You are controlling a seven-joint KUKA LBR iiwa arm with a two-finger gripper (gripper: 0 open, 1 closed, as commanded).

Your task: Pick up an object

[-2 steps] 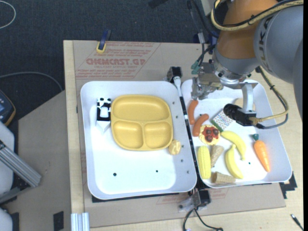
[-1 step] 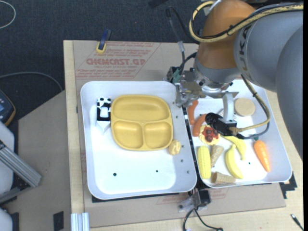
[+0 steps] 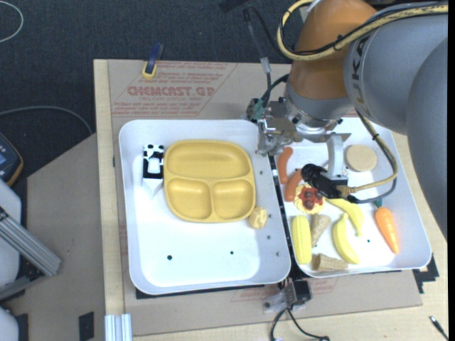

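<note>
My gripper (image 3: 271, 142) hangs below the orange wrist band, over the back left corner of the right bin (image 3: 416, 241), near the rim shared by both bins. Just under it lies a red sausage (image 3: 284, 163), with an orange piece (image 3: 293, 185) in front of that. Further forward in this bin lie a pizza slice (image 3: 310, 198), a corn cob (image 3: 301, 237), two bananas (image 3: 346, 244), a carrot (image 3: 386, 228), two cones (image 3: 329, 263) and a tan round disc (image 3: 361, 158). Nothing shows between the gripper's tips.
The left bin (image 3: 206, 261) bears a yellow divided plate (image 3: 210, 178), a black-and-white toy (image 3: 153, 162) at its left and a small pale yellow piece (image 3: 257, 219) by its right wall. The arm covers the back right of the bench. A yellow-blue clip (image 3: 151, 64) lies on the cardboard behind.
</note>
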